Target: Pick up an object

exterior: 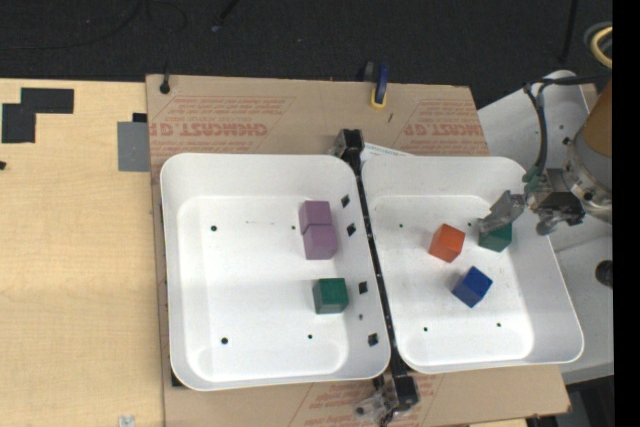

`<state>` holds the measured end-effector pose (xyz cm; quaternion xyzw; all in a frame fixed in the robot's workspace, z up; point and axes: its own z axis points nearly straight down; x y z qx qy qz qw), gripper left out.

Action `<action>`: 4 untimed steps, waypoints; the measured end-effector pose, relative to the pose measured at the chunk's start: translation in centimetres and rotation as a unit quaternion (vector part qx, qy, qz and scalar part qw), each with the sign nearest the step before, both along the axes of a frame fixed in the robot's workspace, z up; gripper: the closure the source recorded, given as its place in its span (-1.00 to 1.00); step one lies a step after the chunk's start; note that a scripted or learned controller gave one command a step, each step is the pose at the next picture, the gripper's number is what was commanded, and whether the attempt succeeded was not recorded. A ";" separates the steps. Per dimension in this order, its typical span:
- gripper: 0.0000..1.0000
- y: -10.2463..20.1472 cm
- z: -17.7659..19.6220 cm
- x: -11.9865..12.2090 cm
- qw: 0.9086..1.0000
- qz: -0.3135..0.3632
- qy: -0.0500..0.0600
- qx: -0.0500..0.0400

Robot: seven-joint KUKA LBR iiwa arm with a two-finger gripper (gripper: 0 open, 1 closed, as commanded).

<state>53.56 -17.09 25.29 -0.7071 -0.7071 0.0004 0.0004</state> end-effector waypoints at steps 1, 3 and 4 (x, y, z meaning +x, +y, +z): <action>-1.00 6.2 -13.2 -1.4 1.000 0.001 -0.002 0.001; -1.00 -1.7 -8.8 2.7 1.000 -0.001 -0.001 -0.001; -1.00 -2.9 -15.4 0.6 1.000 0.000 -0.002 -0.001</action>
